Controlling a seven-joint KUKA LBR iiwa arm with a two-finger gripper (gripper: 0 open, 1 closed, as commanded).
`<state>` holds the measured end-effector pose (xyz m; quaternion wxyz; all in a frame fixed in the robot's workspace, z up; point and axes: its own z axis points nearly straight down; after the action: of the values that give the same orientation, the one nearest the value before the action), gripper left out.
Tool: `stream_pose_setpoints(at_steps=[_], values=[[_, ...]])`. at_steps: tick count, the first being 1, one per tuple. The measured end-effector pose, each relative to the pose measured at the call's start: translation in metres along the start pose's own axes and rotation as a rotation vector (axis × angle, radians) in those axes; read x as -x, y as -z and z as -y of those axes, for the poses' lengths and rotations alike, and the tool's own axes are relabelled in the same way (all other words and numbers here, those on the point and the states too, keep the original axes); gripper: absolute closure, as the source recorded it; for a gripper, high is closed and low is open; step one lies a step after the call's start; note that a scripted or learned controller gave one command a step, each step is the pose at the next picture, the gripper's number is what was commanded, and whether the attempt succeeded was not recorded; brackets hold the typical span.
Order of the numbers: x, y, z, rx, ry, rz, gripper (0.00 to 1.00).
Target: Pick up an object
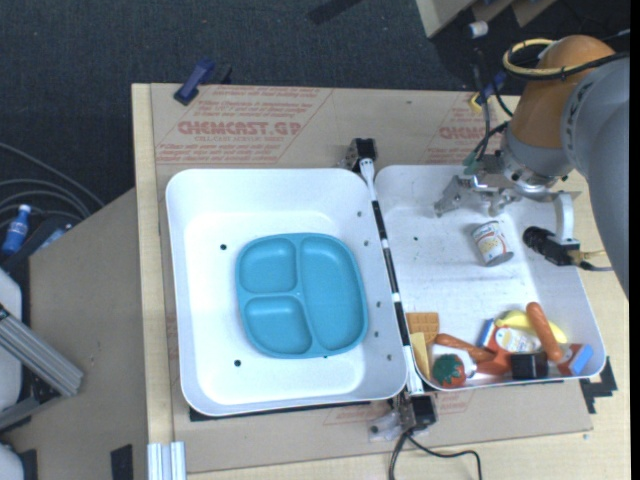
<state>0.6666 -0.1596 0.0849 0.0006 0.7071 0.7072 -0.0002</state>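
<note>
My gripper (470, 202) hangs low over the far end of the right bin (430, 268), its two fingers spread apart with nothing between them. A small pale can (488, 242) lies on its side just in front of the gripper and slightly to the right, apart from the fingers. In the near right corner of that bin lies a heap of toy food: an orange carrot-like piece (545, 330), a yellow piece (515, 322), a black block (528, 366), a red and green ball (449, 369) and a tan waffle square (422, 324).
The left bin (200, 268) holds a blue divided plate (299, 294). The grey arm with its orange band (550, 98) comes in from the upper right. A blue clip (194, 82) lies on the cardboard beyond the bins.
</note>
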Motion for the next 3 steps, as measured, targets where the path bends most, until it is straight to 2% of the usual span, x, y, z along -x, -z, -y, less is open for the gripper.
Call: stream_pose_setpoints(at_steps=[3], values=[[0.034, 0.000, 0.000, 0.002, 0.000, 0.001, 0.00]])
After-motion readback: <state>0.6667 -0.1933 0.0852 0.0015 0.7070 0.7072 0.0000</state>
